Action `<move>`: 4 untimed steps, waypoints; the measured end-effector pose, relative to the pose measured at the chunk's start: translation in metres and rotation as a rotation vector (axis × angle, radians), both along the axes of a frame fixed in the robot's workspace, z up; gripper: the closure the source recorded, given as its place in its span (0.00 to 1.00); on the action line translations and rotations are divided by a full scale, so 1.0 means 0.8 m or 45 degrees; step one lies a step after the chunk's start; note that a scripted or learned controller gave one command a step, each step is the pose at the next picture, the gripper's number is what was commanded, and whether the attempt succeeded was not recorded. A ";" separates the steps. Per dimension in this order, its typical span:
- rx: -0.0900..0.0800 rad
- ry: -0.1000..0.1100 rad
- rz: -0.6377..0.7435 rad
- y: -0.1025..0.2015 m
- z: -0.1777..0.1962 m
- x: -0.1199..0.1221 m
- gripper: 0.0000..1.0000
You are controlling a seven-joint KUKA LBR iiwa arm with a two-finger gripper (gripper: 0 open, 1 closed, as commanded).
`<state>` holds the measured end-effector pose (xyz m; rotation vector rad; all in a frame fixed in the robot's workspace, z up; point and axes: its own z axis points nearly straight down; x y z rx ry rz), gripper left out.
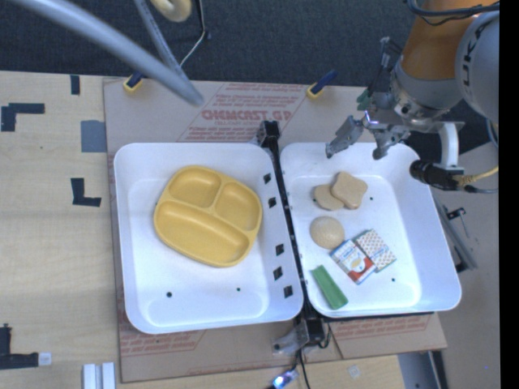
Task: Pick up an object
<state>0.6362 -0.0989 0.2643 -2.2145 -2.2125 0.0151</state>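
The two-finger gripper (363, 139) on the grey arm with the orange band (444, 31) is hanging over the far edge of the right shallow white bin (422, 241), its two dark fingers (340, 140) standing apart with nothing between them and touching none of the objects. Just below it, the tan toast-shaped piece (350, 188) is lying partly over a second tan flat piece (327, 197), both near the middle of the bin. Nearer the camera, a round beige bun-like piece (328, 232) is sitting beside a small printed red-and-white carton (364, 256), and a flat green bar (329, 287) is resting close to the bin's front left corner. Bare white floor is lying open along the bin's right side and far corner. The black divider (277, 209) is running between the bins. In the left white bin (138, 241), a yellow compartmented plastic tray (208, 215) is lying slightly turned.
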 end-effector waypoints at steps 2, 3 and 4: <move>-0.003 -0.011 0.003 0.006 -0.069 0.003 0.00; -0.003 -0.012 0.002 0.001 -0.126 -0.004 0.00; -0.004 -0.016 0.003 0.000 -0.204 -0.007 0.00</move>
